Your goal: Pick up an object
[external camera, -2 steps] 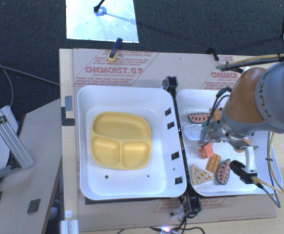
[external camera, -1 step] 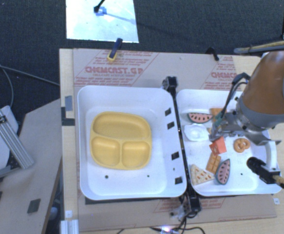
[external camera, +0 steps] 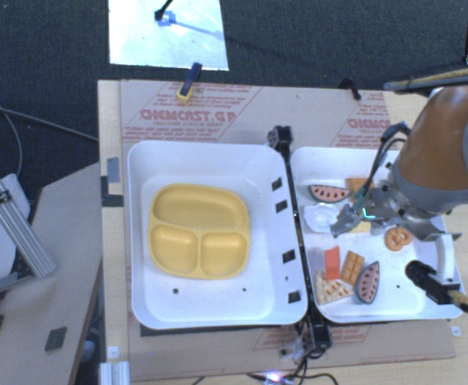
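My gripper point(external camera: 344, 220) hangs low in the right bin point(external camera: 438, 311), near its left middle. Right beside its tip lies a white cup-like piece point(external camera: 318, 216); whether they touch is unclear. A watermelon slice point(external camera: 328, 192) lies just behind the tip, next to an orange piece point(external camera: 359, 185) partly hidden by the wrist. In front lie a red block point(external camera: 331, 259), a waffle piece point(external camera: 352, 266), a second watermelon slice point(external camera: 368, 282) and a pale toast slice point(external camera: 333, 290). A pretzel point(external camera: 396, 238) sits under the arm's edge.
The left bin point(external camera: 141, 215) holds a yellow divided plate point(external camera: 199, 229). The divider point(external camera: 294, 231) between the bins runs close to the left of the gripper. The arm's bulk covers the right bin's back right part.
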`<state>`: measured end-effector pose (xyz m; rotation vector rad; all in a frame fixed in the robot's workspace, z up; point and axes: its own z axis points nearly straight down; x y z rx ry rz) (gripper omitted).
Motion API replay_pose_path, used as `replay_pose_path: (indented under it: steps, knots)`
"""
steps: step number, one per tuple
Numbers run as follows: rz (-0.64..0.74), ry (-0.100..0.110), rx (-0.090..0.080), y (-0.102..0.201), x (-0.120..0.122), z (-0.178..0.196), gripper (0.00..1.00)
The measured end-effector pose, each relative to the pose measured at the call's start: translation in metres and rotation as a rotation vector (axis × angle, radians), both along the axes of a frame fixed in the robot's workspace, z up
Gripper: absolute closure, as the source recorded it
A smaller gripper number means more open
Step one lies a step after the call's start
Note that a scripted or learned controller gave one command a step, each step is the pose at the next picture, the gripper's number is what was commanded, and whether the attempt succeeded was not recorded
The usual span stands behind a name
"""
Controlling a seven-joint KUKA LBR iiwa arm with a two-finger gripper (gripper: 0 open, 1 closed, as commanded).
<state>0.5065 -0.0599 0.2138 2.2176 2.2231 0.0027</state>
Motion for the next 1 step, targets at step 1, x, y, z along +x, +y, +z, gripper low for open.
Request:
replay_pose_path:
  steps: [1]
  knots:
    - [-0.005,0.005,0.000,-0.0359,-0.0210,-0.0572,0.00]
